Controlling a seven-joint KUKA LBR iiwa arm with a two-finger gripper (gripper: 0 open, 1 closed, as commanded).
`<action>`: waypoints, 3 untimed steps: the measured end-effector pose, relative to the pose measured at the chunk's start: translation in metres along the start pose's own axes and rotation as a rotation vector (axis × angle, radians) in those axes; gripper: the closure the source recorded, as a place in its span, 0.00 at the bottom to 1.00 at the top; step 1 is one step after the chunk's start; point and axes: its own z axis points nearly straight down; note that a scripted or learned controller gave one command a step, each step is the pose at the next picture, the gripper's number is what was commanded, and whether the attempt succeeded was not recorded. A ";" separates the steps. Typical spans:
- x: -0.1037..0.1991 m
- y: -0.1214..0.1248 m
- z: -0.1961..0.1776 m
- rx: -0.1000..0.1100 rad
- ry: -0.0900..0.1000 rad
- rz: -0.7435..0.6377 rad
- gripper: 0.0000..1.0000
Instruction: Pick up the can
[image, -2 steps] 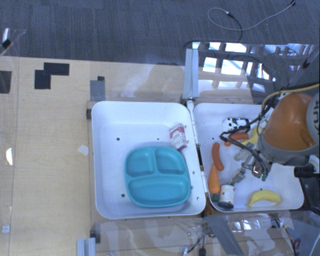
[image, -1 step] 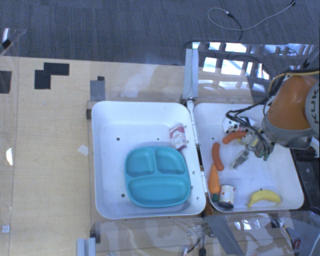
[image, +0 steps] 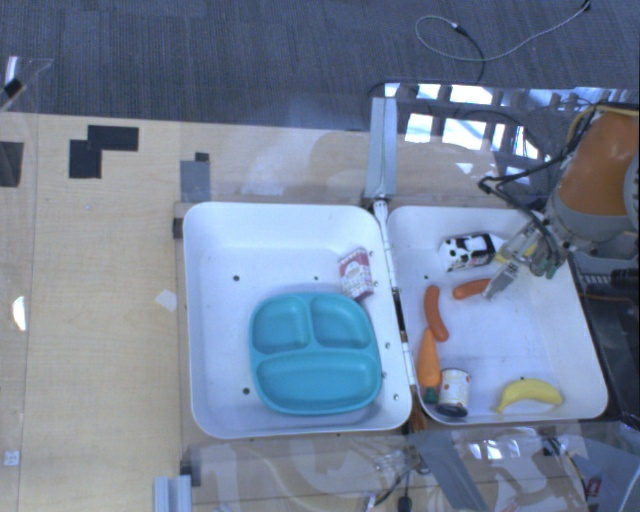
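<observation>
The can (image: 453, 390) is small, with a pale label and a dark end. It lies near the front edge of the right bin (image: 560, 330), just right of an orange carrot (image: 428, 360). My gripper (image: 499, 276) hangs over the back part of that bin, well behind the can and to its right. It is open with nothing between its fingers, and its tips are close to the right end of a short orange-red sausage (image: 470, 290).
The right bin also holds a black-and-white cow toy (image: 468, 251), a red sausage (image: 435, 312) and a banana (image: 529, 395). In the left bin (image: 215, 300) sit a teal divided plate (image: 315, 353) and a red-and-white packet (image: 356, 273).
</observation>
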 end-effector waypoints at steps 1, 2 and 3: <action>0.003 -0.007 0.016 -0.001 -0.004 0.020 0.00; 0.061 -0.050 0.015 -0.003 -0.005 0.343 0.00; -0.021 0.022 0.020 0.026 0.030 0.571 0.00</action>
